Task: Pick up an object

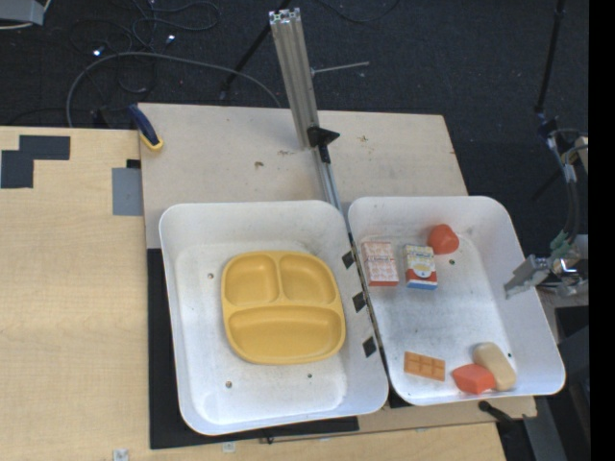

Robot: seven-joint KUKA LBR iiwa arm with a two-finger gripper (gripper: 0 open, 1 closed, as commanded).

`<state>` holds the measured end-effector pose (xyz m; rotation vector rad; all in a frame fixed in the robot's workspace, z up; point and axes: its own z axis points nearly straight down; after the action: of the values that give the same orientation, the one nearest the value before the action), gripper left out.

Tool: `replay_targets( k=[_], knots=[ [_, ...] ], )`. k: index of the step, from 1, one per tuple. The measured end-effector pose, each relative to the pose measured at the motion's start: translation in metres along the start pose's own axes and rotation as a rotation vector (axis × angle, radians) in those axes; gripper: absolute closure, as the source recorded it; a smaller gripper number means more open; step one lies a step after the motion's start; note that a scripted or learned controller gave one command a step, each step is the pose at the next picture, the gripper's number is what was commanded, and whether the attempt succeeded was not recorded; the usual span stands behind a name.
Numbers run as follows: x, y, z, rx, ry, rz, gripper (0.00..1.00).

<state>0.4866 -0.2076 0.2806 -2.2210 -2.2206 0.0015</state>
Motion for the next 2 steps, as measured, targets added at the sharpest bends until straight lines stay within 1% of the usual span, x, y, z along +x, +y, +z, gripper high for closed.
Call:
replay_targets(
  k=[1,2],
  knots=[
    [-0.001,-0.009,0.049,0.005,0.003,0.000,0.00],
    [0.011,-0.007,0.105,0.007,0.004,-0.001,0.00]
  ],
)
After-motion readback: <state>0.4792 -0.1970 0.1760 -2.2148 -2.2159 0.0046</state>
